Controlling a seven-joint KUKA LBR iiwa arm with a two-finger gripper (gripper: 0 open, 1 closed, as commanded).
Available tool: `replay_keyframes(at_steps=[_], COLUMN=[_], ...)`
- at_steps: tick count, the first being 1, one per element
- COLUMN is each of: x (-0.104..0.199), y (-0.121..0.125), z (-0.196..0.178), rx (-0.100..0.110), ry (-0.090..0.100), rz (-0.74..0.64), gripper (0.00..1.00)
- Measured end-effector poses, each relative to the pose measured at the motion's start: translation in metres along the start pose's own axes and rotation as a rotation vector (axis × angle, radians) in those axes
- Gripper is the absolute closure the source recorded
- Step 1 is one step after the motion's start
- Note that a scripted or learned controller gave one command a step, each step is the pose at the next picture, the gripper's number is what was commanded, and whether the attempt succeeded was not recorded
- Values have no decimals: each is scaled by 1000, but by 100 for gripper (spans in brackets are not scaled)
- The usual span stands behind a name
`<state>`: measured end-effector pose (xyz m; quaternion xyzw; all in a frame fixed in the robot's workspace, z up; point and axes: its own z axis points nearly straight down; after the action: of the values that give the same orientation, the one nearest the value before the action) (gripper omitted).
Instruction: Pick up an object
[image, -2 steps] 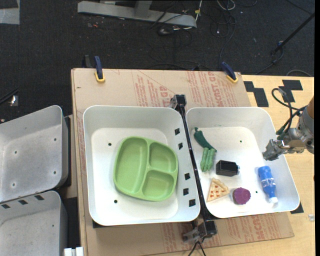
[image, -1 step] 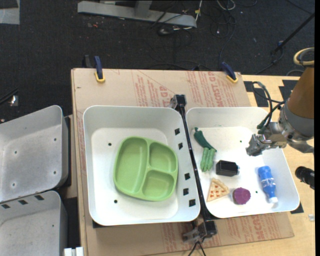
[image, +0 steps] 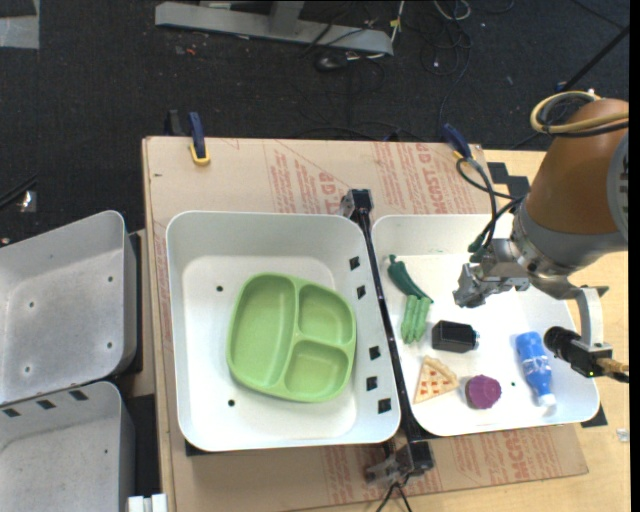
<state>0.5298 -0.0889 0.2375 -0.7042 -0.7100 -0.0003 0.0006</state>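
Gripper hangs over the right bin; whether it's parted or closed, I can't tell. Near it I see a boxy black block, a ridged green vegetable, a pizza wedge, a purple lump and a blue tube.

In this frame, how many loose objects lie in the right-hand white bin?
5: a green bean-like piece at its left, a black block mid-bin, a pizza-slice toy and purple round piece in front, a blue tube right. The arm may hide more.
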Motion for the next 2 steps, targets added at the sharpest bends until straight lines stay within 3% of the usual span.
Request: replay_keyframes(at_steps=[2], x=[112], y=[19], z=[1], rx=[-2], ry=[0], rz=[0], gripper=[100])
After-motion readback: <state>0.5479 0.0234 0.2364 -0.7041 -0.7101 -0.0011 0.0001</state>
